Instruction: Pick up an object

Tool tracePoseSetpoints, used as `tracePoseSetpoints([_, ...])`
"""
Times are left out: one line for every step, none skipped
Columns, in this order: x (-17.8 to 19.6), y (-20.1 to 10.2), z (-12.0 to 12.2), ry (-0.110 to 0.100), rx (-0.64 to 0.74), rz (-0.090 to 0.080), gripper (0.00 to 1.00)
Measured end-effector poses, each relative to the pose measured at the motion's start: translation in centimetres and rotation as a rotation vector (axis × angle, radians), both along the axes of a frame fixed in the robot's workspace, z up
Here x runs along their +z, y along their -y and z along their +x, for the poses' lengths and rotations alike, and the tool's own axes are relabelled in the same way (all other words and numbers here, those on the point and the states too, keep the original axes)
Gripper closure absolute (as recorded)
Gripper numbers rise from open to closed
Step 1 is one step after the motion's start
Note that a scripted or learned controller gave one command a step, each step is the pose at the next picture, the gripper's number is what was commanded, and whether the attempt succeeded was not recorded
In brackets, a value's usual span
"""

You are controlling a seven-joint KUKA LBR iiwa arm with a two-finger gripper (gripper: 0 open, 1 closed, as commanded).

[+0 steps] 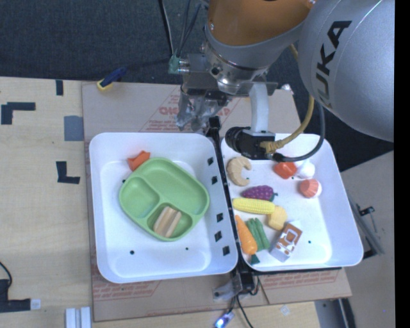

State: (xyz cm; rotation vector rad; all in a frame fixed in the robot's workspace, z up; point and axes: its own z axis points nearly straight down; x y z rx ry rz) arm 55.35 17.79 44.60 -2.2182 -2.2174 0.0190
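Note:
My gripper [197, 118] hangs above the far edge of the left bin [106, 192], near the divider between the bins, with nothing seen between its fingers. In the left bin lies a green divided plate [160, 192] with a tan bread slice [168, 220] in one compartment, and an orange piece [138, 159] at its far left. The right bin [333, 211] holds a croissant [239, 170], purple grapes [258, 192], a corn cob [254, 205], a carrot [246, 236], green beans [259, 232], a yellow chunk [277, 218], a small box [287, 241], a red-orange piece [285, 170] and a peach-coloured ball [310, 188].
The large grey arm [346, 57] with its orange band [256, 19] covers the upper right. Both bins rest on cardboard [128, 109] over the wooden bench. A blue and yellow item [111, 78] lies at the cardboard's far corner.

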Motion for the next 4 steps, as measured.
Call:
tracePoseSetpoints([-9.9, -5.8, 2.0, 0.002, 0.006, 0.002, 1.00])
tracePoseSetpoints([-11.6, 0.2, -3.9, 0.005, -0.001, 0.002, 1.00])
tracePoseSetpoints([4.2, 1.6, -6.9, 0.028, 0.003, 0.012, 1.00])
tracePoseSetpoints([-5.8, -2.9, -6.3, 0.001, 0.005, 0.001, 1.00])
